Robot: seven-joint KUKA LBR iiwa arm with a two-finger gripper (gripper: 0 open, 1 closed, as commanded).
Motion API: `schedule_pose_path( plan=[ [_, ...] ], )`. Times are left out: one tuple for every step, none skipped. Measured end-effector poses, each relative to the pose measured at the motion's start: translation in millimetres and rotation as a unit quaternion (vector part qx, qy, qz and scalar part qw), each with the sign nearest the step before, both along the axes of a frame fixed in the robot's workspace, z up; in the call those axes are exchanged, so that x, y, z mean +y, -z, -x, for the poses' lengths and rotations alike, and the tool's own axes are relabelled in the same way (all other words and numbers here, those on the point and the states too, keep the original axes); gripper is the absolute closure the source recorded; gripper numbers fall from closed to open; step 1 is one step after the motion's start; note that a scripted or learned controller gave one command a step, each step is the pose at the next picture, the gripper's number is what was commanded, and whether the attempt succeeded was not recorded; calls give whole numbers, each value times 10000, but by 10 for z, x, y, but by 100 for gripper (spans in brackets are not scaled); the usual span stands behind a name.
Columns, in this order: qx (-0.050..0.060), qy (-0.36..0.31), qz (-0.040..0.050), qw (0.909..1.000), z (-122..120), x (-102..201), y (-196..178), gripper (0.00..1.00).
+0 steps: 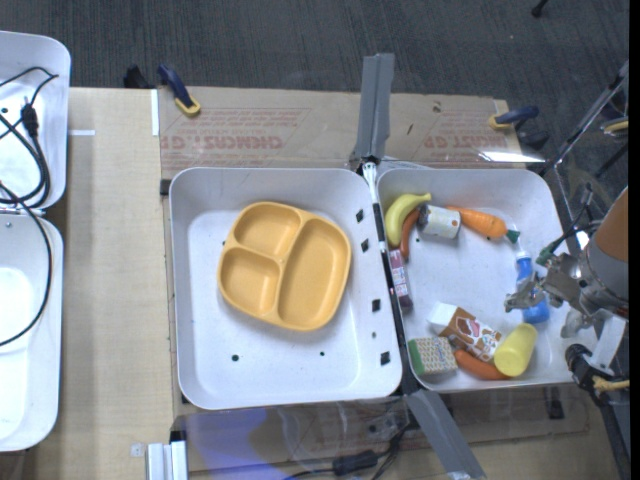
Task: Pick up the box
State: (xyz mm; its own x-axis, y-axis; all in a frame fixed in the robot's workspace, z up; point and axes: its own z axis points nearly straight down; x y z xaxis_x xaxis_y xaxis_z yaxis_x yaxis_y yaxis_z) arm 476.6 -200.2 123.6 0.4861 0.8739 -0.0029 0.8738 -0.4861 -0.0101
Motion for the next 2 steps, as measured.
schedule_pose_path(
  plan=[
    [20, -4, -3, 10000, -1, -4, -69, 100],
    [20, -3, -3, 10000, -1, -4, -68, 0]
  ],
)
